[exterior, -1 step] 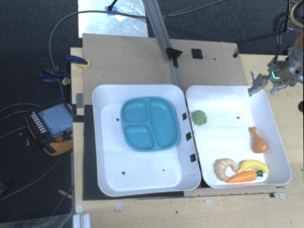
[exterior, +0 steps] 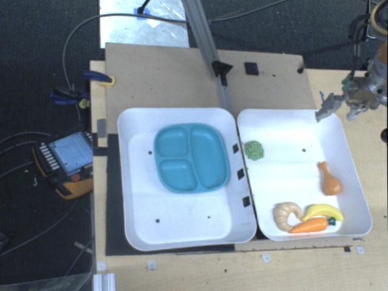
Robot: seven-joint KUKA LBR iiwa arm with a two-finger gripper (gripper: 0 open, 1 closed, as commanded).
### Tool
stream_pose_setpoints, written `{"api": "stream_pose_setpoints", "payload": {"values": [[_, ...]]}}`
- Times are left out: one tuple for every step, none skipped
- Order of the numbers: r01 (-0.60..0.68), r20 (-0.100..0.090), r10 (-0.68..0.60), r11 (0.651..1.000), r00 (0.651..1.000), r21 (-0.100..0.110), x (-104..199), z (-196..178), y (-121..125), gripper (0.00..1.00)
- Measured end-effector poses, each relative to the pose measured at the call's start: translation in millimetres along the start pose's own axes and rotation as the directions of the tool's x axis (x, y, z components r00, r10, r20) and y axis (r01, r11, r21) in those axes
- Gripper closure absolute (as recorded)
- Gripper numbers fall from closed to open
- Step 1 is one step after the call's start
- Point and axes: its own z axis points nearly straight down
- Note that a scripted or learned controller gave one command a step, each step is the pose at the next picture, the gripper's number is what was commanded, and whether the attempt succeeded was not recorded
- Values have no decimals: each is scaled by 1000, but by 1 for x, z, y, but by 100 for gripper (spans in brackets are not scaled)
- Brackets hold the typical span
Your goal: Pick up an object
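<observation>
White plastic bins sit side by side on the bench, and nothing has been lifted from either of them, so the task looks barely begun.

The end effector [exterior: 339,105] hangs at the far right corner of the right bin [exterior: 285,123], over its rim and well above the floor of the bin. Its grey fingers appear spread apart with bare bench and bin showing between them — it has hold of nothing that I can see.

Candidate objects all lie in the right bin. A small green broccoli piece [exterior: 253,150] rests against the bin's left wall, near the far side and apart from everything else. An orange drumstick-shaped toy [exterior: 329,179] lies by the right wall, about midway along it. In the near right corner three things crowd together: a pale croissant-like piece [exterior: 286,214], a yellow banana [exterior: 323,211] and an orange carrot [exterior: 310,225], the carrot touching both of the others.

Over in the left bin [exterior: 139,223] a blue divided plate [exterior: 191,157] lies flat towards the far side.

What is left, by my judgement, is nearly everything — choosing a target, travelling over it, descending, closing and lifting. The drumstick toy is nearest the end effector, and the broccoli stands clearest of neighbours; the crowded corner looks the harder grasp.
</observation>
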Motion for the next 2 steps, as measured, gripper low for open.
{"api": "stream_pose_setpoints", "payload": {"values": [[-3,0,3,1000,1000,4,-5,51,-9,0],[-3,0,3,1000,1000,2,1,96,-15,0]]}}
